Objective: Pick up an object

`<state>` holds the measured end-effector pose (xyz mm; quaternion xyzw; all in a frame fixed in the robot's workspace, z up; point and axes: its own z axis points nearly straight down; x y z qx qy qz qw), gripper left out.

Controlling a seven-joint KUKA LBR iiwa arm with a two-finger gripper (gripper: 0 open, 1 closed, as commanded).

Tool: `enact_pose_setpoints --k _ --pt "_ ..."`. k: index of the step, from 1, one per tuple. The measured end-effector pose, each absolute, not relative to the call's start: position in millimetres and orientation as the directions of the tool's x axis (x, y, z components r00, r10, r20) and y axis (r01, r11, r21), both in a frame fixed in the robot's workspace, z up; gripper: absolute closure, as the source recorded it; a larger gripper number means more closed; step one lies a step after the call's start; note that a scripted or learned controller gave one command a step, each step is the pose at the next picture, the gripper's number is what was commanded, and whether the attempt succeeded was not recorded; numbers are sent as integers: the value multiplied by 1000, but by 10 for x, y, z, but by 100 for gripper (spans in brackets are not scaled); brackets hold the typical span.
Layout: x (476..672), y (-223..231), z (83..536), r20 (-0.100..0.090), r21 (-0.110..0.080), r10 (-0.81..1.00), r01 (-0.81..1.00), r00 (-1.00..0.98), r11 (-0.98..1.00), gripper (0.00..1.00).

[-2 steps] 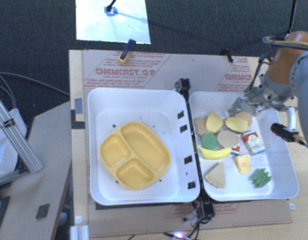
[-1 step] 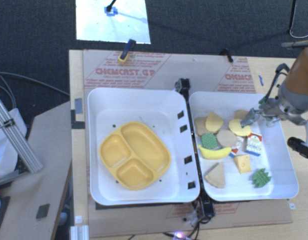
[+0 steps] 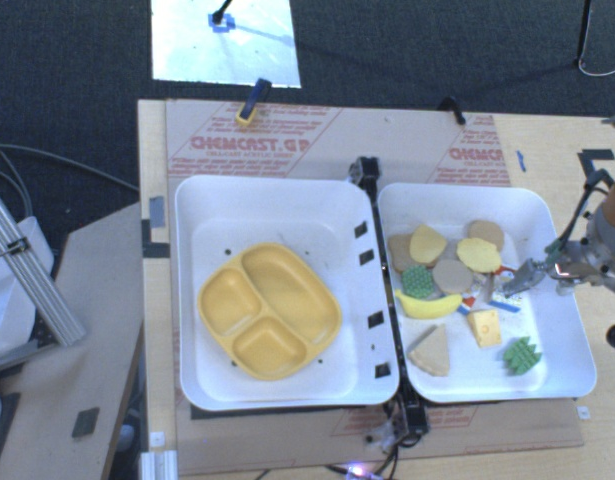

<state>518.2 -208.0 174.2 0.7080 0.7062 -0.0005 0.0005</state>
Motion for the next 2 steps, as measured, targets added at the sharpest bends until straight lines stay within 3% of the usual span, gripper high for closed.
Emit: enact_pose_setpoints --k 1,2 --pt "4858 -2064 815 2 0 1000 1000 2 -2 0" --pt "4877 -1272 1033 3 1 1000 1000 -10 10 0"
